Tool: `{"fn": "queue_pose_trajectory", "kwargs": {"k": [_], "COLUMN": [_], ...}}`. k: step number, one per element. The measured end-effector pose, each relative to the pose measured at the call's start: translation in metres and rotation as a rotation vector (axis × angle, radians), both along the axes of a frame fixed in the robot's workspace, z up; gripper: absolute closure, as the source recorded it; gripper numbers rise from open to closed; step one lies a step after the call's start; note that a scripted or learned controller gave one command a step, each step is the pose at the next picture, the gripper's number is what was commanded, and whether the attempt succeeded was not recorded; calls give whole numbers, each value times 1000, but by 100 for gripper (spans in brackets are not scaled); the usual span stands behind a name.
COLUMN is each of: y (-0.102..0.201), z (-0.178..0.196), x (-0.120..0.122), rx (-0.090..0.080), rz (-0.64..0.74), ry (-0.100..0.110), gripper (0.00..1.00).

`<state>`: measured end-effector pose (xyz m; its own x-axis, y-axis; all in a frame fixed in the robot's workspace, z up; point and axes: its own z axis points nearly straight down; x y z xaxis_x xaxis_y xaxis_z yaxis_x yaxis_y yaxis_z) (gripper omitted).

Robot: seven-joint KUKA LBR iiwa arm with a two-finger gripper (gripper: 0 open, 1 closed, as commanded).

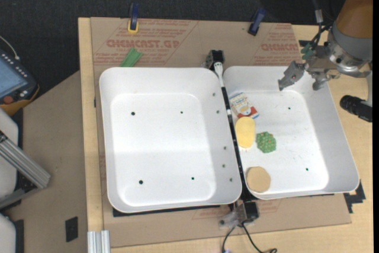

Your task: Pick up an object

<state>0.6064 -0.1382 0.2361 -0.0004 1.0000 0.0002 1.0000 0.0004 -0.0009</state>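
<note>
In the right bin (323, 145) lie a small white packet with red and blue print (242, 105), a yellow oblong piece (245, 132), a green lumpy ball (266, 142) and a tan round disc (258, 179), all near the bin's left wall. My gripper (304, 78) hangs over the bin's far right part, above and to the right of the packet. Its two fingers stand apart, open, with nothing between them.
The left bin (118, 127) lies beside the right one, with a black divider strip (227, 109) between them. A green scrap (131, 57) rests on the cardboard behind the left bin. Blue clamps (134, 16) hold the cardboard's far edge.
</note>
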Motion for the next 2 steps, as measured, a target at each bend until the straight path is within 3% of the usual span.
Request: {"fn": "queue_pose_trajectory", "kwargs": {"k": [1,2], "y": [-81,-32], "z": [149,276], "x": [-44,-97], "rx": [-11,-5], "rz": [-9,4], "ry": [-19,-21], "gripper": [0,0]}}
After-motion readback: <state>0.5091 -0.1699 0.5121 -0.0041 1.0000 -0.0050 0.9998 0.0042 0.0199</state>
